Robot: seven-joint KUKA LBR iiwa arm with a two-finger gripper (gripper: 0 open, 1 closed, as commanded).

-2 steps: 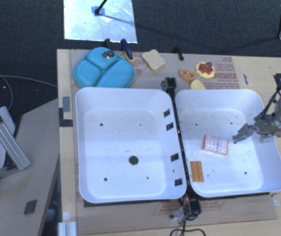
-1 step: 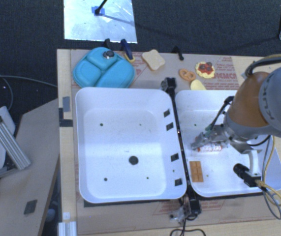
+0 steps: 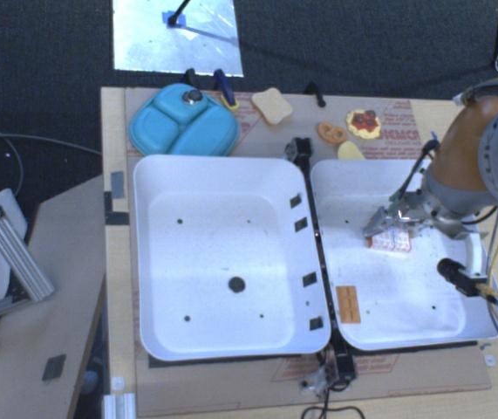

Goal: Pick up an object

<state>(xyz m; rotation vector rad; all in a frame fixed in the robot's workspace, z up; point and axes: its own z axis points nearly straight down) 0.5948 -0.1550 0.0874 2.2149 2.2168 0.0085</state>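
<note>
Camera view showed the gripper [image 3: 386, 223] low in the right bin [image 3: 423, 326], directly over a small red-and-white packet [image 3: 392, 242]; whether its fingers were spread or pinching it could not be told. An orange block [image 3: 347, 304] lay nearby.

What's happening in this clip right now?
A grey robot arm with an orange band reaches in from the right over the right bin. Its gripper is low, right at a small red-and-white packet on the bin floor; whether it has hold of it can't be told. An orange card lies nearer the front of that bin. The left bin holds a small dark round thing.
</note>
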